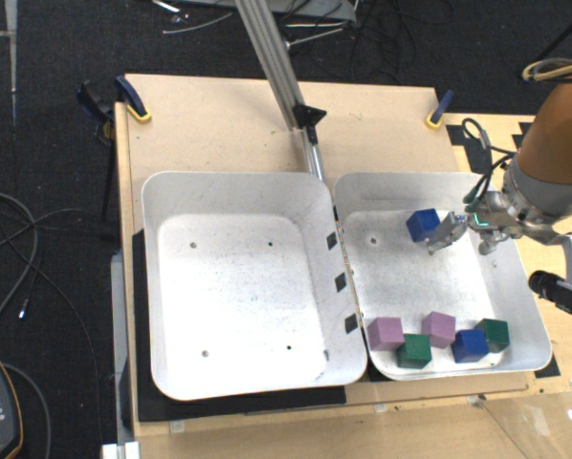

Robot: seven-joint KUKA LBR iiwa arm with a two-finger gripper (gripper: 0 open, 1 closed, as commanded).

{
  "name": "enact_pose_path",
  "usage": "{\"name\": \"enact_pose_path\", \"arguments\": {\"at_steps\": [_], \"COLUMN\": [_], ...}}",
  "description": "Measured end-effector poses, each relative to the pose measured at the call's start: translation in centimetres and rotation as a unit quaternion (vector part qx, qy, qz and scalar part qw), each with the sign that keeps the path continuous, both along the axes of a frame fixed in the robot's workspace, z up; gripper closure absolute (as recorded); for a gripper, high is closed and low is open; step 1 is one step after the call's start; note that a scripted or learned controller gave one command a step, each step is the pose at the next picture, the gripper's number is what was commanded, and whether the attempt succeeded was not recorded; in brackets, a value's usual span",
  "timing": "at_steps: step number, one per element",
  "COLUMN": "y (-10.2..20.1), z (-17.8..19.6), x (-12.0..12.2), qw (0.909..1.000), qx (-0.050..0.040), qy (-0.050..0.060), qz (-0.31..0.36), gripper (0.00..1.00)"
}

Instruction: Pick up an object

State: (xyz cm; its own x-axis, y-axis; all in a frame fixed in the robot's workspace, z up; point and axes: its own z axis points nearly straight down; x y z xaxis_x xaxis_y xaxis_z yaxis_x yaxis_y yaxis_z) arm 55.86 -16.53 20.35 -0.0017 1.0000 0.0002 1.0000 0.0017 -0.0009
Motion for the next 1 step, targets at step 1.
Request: {"name": "enact_pose_path", "arguments": {"at_steps": [1], "y": [-3.96], "z": [2.40], "x": [2.19], "qw": [1.0000], "qx": [-0.0018], "qy": [-0.003], "qz": [-0.002], "gripper": [0.00]}}
